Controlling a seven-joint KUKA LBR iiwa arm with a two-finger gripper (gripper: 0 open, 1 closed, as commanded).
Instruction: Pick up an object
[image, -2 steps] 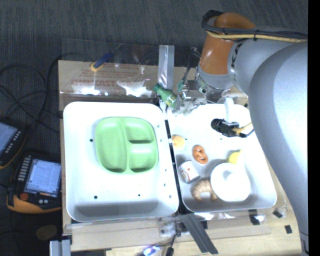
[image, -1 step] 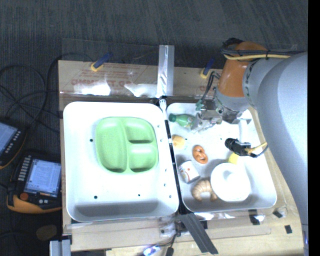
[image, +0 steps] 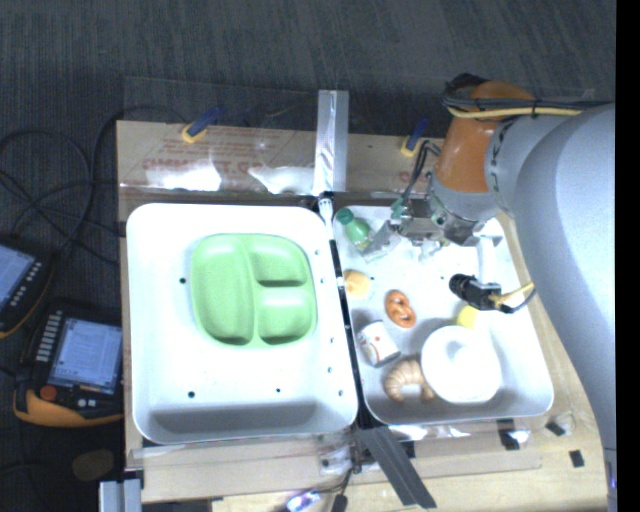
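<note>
— Where the arm comes down into the right bin (image: 535, 385), what is the tool (image: 418, 222) doing?
— It hangs low at the bin's far side, near a green bottle (image: 352, 226). Whether it is spread or pinching, I cannot tell.
— And the other objects?
— A pretzel (image: 399, 308), a small white cup (image: 377, 343), a white bowl (image: 461, 364), a croissant (image: 405, 378), a yellow ball (image: 466, 317) lie apart from it. A green divided plate (image: 254, 288) sits in the left bin (image: 160, 400).

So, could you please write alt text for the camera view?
The grey arm's hand hovers at the far end of the right bin, which holds small toys and a white bowl. The left bin holds a green divided plate.
</note>
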